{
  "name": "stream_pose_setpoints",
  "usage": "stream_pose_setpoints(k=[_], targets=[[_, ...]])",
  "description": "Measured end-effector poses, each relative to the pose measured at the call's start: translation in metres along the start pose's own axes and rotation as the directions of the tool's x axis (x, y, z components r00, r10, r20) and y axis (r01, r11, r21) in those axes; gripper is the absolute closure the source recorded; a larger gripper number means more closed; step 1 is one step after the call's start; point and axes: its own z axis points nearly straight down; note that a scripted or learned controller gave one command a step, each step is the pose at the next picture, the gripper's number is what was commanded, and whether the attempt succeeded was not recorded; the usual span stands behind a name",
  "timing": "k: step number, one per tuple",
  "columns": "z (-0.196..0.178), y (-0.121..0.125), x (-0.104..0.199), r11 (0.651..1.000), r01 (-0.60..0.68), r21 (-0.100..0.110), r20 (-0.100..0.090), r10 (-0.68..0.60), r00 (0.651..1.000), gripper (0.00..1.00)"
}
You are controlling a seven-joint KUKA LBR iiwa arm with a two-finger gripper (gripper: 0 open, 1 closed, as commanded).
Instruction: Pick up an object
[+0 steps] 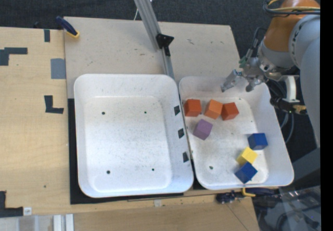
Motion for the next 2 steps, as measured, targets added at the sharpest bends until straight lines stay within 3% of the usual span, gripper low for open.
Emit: stream_pose_setpoints(k=[1, 2], targets=[[0.053, -0.001, 0.001, 1.0, -0.001, 0.002, 0.001, 0.001, 1.0, 0.0], [0.041, -0.001, 0.001, 1.0, 0.0, 0.001, 0.002, 0.0, 1.0, 1.0]])
